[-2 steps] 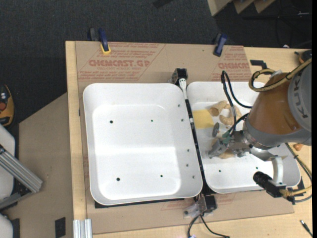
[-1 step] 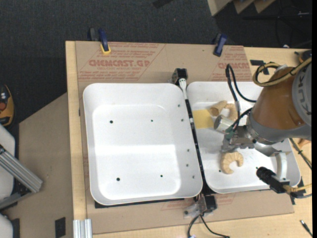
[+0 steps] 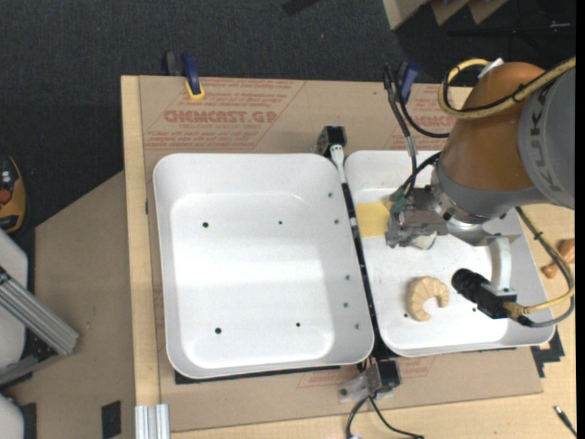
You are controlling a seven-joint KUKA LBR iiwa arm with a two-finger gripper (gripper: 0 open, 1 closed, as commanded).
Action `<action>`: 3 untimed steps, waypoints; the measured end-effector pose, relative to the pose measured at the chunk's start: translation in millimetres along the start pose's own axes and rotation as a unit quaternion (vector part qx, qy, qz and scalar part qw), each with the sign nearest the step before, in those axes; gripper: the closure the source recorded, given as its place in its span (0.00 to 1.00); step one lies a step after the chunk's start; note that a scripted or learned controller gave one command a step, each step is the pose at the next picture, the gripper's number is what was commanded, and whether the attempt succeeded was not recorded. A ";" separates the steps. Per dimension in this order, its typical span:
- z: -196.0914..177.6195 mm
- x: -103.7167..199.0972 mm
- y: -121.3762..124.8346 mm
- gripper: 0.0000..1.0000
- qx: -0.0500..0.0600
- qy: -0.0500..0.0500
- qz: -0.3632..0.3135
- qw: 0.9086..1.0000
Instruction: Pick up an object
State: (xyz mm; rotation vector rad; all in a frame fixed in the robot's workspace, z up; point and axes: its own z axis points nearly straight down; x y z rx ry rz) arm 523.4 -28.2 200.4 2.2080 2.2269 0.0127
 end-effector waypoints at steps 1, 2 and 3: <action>-130.2 18.2 41.5 1.00 -0.005 -0.001 0.002 1.000; -209.1 78.6 103.6 1.00 -0.003 0.000 0.000 1.000; -98.7 137.9 83.5 1.00 0.011 0.000 0.001 1.000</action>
